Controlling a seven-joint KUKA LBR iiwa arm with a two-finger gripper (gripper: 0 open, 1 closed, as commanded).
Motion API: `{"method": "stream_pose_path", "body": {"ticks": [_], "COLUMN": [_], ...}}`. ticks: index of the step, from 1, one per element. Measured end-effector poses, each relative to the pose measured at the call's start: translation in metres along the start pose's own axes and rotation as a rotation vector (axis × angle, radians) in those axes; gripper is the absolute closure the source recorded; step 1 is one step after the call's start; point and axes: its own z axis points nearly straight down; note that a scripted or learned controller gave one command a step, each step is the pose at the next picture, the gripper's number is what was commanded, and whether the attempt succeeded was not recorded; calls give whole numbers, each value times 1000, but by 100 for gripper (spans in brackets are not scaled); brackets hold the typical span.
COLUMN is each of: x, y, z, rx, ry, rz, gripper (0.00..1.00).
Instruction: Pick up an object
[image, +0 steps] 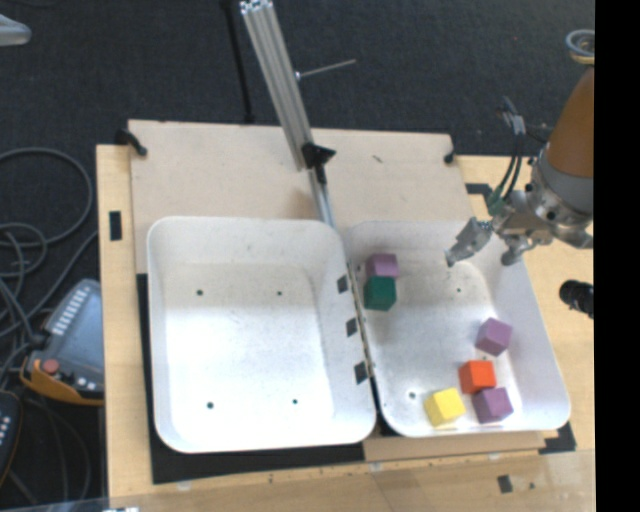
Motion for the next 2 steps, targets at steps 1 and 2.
{"method": "stream_pose_path", "body": {"ticks": [1, 2], "x": [52, 53], "y": [98, 97], "z": [119, 192], "rx": [5, 8], "ry": [1, -9], "rz": [-6, -3], "gripper": [0, 0]}}
